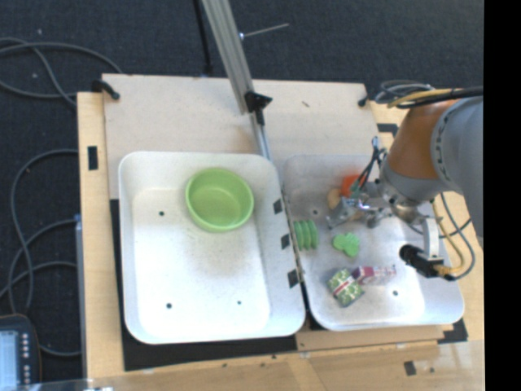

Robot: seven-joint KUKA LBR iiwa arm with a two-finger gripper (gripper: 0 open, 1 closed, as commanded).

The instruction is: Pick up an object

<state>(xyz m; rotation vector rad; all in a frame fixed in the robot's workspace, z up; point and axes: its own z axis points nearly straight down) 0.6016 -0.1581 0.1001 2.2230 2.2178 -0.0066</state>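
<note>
The worktop (187, 120) is seen from above, pale board with two shallow white bins laid side by side on it. The left bin (163, 300) is occupied by a lime-green bowl (219, 199), set upright toward its far side. The right bin (423, 300) is where the arm (431, 145) is brought in, grey with its orange band, the wrist held low over the far half of the tray. The pincer (352, 212) is found beneath that wrist, among cables and metal parts; how far it is parted cannot be told from here, and nothing is seen gripped in it. Several candidates for picking are spread just below it: a ridged green piece (305, 235) lies against the bin's left wall, a small green leafy-looking lump (347, 243) sits just beside the pincer's tip, a crumpled packet in green, red and white (348, 285) rests nearer the front, and a small orange object (334, 195) is tucked close under the wrist. Trouble is easily pictured: the green lump is small and rounded, so it could be nudged aside or squeezed out if the closing is made off-centre, and the ridged piece is crowded by the wall, so a finger could be blocked there.
</note>
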